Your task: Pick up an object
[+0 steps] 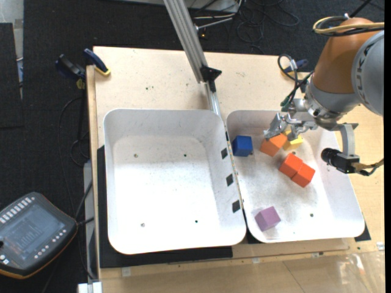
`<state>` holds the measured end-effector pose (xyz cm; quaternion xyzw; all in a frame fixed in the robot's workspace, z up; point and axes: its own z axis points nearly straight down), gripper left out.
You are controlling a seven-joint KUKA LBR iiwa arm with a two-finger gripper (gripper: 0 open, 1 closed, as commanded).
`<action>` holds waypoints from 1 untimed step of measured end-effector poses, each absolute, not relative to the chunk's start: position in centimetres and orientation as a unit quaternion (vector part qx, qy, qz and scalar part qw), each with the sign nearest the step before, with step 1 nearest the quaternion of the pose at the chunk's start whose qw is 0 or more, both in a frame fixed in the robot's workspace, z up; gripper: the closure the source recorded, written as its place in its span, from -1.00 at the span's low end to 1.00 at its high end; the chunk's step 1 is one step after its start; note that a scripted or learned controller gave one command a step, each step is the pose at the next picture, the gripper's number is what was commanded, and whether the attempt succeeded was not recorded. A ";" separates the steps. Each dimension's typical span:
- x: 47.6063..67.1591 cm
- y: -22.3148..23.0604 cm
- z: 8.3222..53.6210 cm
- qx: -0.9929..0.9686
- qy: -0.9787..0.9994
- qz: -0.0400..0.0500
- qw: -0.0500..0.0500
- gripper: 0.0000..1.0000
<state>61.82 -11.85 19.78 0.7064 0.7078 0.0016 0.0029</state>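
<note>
My gripper (pixel 283 129) hangs low over the back of the right bin (pixel 342 224), with the grey and orange arm coming in from the right. Directly under its tip lies a small orange cube (pixel 273 145), touching or nearly touching it. A small yellow piece (pixel 295 141) peeks out just right of that cube. A blue cube (pixel 242 145) sits to the left by the bin's wall. A larger orange-red block (pixel 297 169) lies in front of the gripper, and a purple cube (pixel 267 218) rests near the front rim.
The left bin (pixel 122 127) adjoins the right one along a shared wall. A slanted metal pole (pixel 186 32) rises from the bench behind the bins. A teach pendant (pixel 30 234) lies off the bench at lower left. A black cable part (pixel 339 159) juts over the right rim.
</note>
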 end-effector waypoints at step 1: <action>61.9 -11.9 21.3 0.707 0.708 0.001 0.001 1.00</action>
